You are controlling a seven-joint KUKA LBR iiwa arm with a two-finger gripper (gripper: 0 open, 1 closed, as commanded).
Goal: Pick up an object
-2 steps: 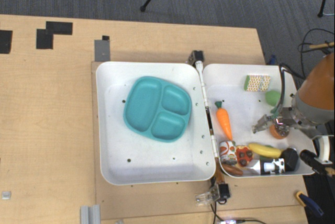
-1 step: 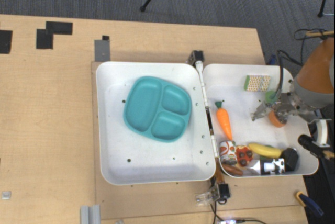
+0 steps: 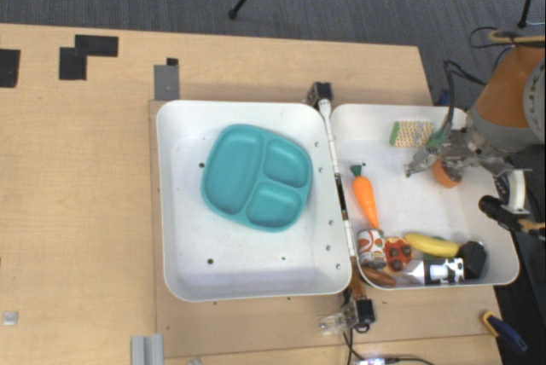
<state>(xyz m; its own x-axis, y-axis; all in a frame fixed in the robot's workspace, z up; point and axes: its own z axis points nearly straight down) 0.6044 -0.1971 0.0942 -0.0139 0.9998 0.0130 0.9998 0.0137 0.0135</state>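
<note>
My gripper hangs low over the upper right part of the right bin, its fingers spread open. A small orange object sits in the bin right under it, partly hidden by the grey fingers; whether they touch it I cannot tell. A carrot lies left of the gripper near the bin's left wall. Along the bin's front edge are a yellow banana, a red-and-white can, a silver-and-black item and a black lump.
A speckled yellow-green packet lies at the back of the right bin. The left bin holds a teal divided plate. The arm's grey body and orange band rise at the right. Clips and cables sit between the bins.
</note>
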